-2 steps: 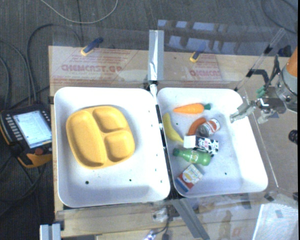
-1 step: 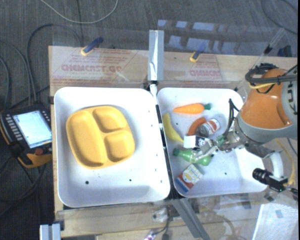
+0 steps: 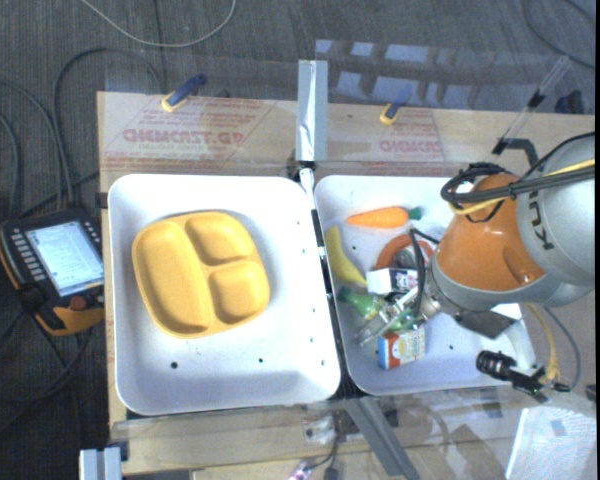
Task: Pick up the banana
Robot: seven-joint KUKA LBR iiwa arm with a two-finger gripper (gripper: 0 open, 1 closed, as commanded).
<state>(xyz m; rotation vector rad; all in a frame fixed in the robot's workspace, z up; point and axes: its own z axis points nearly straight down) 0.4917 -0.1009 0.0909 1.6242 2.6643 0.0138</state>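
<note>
Just left of the jaws [image 3: 400,303], whose state I cannot tell, lies the banana [image 3: 341,259].

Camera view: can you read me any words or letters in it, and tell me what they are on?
"KU": arm's grey casing, cut off at the edge.
Red print on the bench board: mirrored and faded, unreadable.
Small carton: print too small.
Handheld screen: too blurred.
</note>
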